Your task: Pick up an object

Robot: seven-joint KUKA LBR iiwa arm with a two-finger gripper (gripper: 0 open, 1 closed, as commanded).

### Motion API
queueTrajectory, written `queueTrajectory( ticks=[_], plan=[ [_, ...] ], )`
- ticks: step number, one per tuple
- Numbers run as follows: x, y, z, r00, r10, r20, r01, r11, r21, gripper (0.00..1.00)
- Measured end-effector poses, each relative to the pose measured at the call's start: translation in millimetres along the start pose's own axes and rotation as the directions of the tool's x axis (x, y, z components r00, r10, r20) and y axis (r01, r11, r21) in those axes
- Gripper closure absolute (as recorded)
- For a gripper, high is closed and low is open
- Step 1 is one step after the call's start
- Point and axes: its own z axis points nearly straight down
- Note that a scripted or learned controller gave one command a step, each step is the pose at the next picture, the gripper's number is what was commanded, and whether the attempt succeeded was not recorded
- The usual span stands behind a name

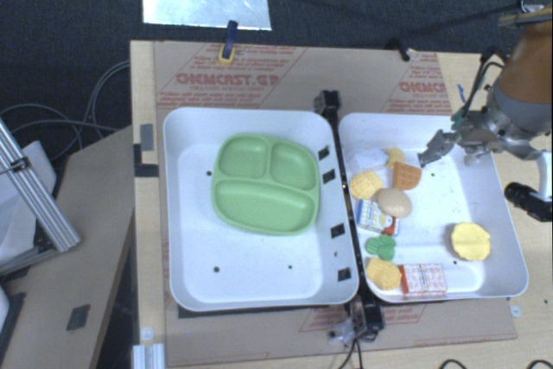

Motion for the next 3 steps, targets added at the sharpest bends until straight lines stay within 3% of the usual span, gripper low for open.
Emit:
queueTrajectory(
  ticks=[2,3],
  plan=[
    [2,7,104,1.0,0.002,-0.001,-0.002,1.0,0.004,0.0],
    [2,8,120,1.0,0.002,0.0,-0.002,1.0,0.0,0.0]
  ],
)
